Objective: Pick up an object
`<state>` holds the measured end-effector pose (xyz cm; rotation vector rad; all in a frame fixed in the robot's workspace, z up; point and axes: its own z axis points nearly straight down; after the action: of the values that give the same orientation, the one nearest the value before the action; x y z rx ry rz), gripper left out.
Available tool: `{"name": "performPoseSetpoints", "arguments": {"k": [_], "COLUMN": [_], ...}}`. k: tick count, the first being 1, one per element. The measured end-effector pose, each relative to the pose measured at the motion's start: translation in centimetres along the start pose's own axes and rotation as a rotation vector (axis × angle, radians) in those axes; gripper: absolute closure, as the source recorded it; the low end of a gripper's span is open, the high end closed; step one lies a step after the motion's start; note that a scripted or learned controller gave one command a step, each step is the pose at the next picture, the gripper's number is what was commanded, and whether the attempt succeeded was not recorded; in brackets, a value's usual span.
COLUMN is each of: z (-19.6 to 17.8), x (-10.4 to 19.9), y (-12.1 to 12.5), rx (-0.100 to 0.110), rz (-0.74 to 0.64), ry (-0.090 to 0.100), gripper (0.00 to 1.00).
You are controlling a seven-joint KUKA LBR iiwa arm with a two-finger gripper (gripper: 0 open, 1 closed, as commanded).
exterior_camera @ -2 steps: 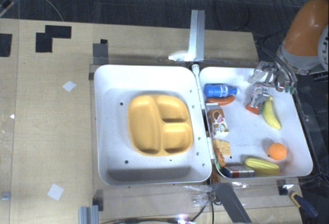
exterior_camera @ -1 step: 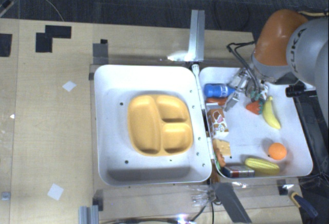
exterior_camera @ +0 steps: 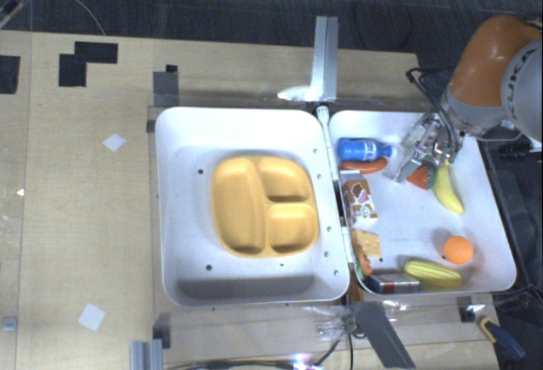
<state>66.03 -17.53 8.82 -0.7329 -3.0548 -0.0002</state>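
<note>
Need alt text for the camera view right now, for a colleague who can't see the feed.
The hand hangs low over the back of the right bin, above a small red item beside a banana. That bin also holds a blue can, an orange and snack packets. The left bin holds a yellow divided tray.

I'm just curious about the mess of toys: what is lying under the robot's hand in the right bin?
Below the hand lies a small red-orange object, with a banana beside it. The hand covers part of the red-orange piece, so its shape cannot be told.
</note>
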Motion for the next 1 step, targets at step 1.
{"name": "performPoseSetpoints", "arguments": {"k": [1], "z": [0.02], "x": [2.94], "y": [4.46], "rx": [-0.005], "rz": [0.148], "ry": [-0.009], "gripper": [0.0]}}
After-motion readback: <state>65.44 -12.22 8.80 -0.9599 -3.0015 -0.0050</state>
